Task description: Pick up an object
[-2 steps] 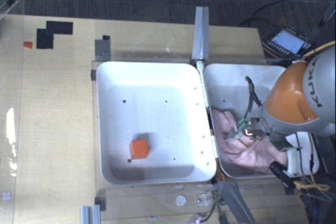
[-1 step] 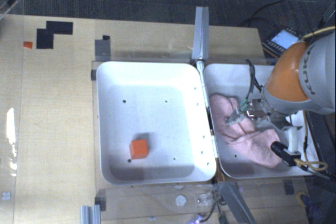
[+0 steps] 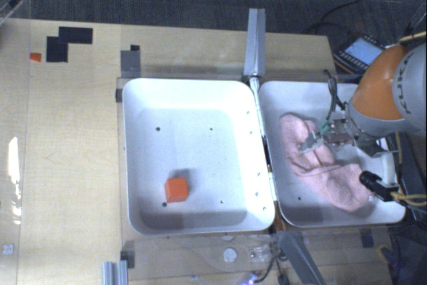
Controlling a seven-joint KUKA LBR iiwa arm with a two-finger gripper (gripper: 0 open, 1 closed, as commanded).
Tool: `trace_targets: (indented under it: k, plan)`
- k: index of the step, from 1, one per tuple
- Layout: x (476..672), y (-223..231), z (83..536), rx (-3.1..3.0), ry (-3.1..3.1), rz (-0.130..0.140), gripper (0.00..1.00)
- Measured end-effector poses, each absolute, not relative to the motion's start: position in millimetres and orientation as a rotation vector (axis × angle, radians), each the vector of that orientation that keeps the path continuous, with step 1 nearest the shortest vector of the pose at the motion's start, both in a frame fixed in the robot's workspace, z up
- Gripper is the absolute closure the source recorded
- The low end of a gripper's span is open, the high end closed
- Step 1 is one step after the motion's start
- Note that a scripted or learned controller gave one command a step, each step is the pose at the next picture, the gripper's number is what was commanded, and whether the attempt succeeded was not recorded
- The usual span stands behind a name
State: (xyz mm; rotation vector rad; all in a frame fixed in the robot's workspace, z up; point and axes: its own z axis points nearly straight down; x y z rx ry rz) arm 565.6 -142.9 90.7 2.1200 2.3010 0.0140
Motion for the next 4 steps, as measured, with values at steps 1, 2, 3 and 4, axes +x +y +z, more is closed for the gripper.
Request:
trace_targets:
  k: [1,2,3,4]
  plan:
    - [549.2,-84.5,90.9,1.994,2.409,0.017,0.00]
    - [553.3,-84.0,104.7,1.985,2.403,0.027,1.00]
    - [627.0,-54.8,186.8,1.813,2.555,0.008,1.00]
    - [629.3,-53.3,198.5,1.798,2.555,0.014,1.00]
